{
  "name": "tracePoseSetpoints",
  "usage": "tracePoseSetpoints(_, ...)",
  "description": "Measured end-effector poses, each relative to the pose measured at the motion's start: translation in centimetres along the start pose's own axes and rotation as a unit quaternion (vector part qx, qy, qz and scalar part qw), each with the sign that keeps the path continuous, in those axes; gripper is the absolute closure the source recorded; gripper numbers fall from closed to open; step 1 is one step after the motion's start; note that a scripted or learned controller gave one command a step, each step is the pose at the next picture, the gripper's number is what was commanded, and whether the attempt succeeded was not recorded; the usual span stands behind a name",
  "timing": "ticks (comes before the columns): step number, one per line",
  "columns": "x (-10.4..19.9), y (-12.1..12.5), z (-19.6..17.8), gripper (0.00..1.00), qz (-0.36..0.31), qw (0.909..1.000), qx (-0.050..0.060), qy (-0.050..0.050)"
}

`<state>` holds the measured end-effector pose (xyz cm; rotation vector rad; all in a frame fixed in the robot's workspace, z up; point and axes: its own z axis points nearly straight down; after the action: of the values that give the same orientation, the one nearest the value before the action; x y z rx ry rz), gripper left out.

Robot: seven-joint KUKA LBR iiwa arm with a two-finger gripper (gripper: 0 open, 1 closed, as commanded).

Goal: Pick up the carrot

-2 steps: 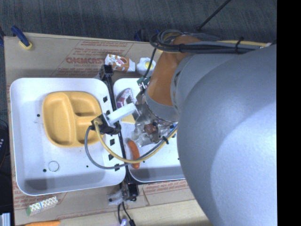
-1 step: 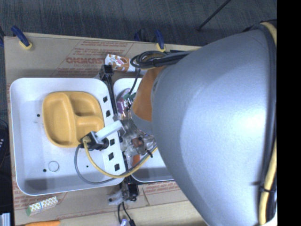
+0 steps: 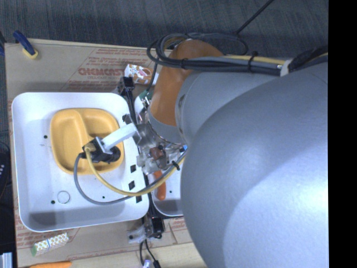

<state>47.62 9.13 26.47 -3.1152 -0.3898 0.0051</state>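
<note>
The worktop (image 3: pixel 72 57) is covered with a brown sheet printed in red lettering, and beyond its far edge lies dark grey carpeted floor (image 3: pixel 83 10). A small blue-and-yellow tool (image 3: pixel 25 43) rests at the far left corner of the worktop, and a little patterned packet (image 3: pixel 50 243) lies on its near edge, just outside the left bin (image 3: pixel 22 166). That bin is shallow and white with rounded corners, and it holds a yellow dish (image 3: pixel 67 130) set toward its far side. A corner of the right bin (image 3: pixel 167 208) shows beside it, the rest hidden beneath the arm (image 3: pixel 251 166) — a broad grey mass that covers most of the view's right half, with its orange band (image 3: pixel 167 99) above the wrist and black cables (image 3: pixel 223 63) looped over the top. The hand (image 3: pixel 156 159) hangs low over the strip where the two bins meet, seen from above as a cluster of metal parts. Whether it is open or closed cannot be told from here. The carrot (image 3: pixel 161 192) shows as a short orange piece directly below the hand, at the left edge of the right bin, close against the rim — whether the hand touches it cannot be told.
</note>
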Motion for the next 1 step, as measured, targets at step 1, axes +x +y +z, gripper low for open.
tracePoseSetpoints(1, -1.80, 6.93, 0.19, 1.00, -0.009, 1.0000, 0.001, -0.001)
